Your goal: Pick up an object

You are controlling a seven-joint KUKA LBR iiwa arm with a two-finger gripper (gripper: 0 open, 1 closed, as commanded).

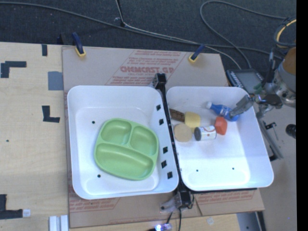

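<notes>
Far left of my gripper (239, 110) I see the left bin (77, 129) holding a green plate (126, 148), with bare floor along its walls. Nearer, in the right bin (250, 172), a yellow block (192, 119), round disc (183, 132), small bottle (206, 134) and red ball (220, 125) cluster; the front half lies open. My gripper hangs tilted just beside the blue object (219, 109) at the right rim; I cannot tell its grip.

The arm (288, 76) enters at the right edge of the frame, its end effector (240, 109) slanting down and left at mid-height; finger state is unclear.
</notes>
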